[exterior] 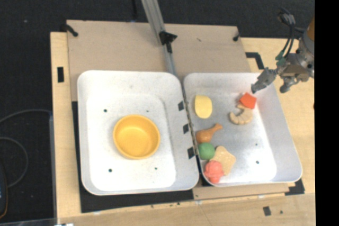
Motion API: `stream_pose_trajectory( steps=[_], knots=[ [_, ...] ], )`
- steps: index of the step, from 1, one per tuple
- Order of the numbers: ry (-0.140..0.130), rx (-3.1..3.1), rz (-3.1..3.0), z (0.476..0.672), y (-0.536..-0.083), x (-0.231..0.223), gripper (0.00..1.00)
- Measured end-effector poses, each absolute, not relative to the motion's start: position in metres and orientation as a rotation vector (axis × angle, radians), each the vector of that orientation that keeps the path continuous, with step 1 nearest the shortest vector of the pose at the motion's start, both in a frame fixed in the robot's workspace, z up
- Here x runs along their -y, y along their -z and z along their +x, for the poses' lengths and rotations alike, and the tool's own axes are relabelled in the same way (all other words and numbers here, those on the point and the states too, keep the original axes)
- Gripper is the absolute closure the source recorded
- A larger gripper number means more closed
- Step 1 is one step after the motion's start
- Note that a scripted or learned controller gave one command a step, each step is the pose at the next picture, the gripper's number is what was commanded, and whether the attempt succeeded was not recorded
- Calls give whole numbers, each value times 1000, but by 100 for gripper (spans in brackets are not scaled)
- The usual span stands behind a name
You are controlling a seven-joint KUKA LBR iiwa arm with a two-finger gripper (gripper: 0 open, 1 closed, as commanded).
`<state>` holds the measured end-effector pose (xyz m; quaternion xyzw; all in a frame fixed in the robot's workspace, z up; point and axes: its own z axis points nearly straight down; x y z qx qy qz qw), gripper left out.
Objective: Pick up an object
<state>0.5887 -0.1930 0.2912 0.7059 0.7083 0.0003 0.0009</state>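
The camera view looks down on 2 shallow white bins side by side on a tan bench. The left bin holds 1 yellow bowl, upright, near its middle. The right bin holds 6 small objects: a pale yellow lemon-shaped piece near its upper left, a brown drumstick-shaped piece just below it, a green ball beneath that, a pink-red rounded piece near the bin's front edge, and a tan flat piece touching the pink-red one on its right. Farther right lie a small red block and a curved beige piece, touching each other. The gripper hangs over the upper right corner of the right bin, reaching in from the right; its 2 fingers stand apart, 1 slanting down toward the red block with its tip just above and beside it, the other near the bin's right rim. Nothing sits between the fingers. A grey metal post rises slantwise behind the bins.
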Motion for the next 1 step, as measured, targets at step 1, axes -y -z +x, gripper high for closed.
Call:
stream_pose_trajectory(
  steps=[1],
  knots=[
    [0, -2224, 2216, 589, -291, 193, 0]
  ],
)
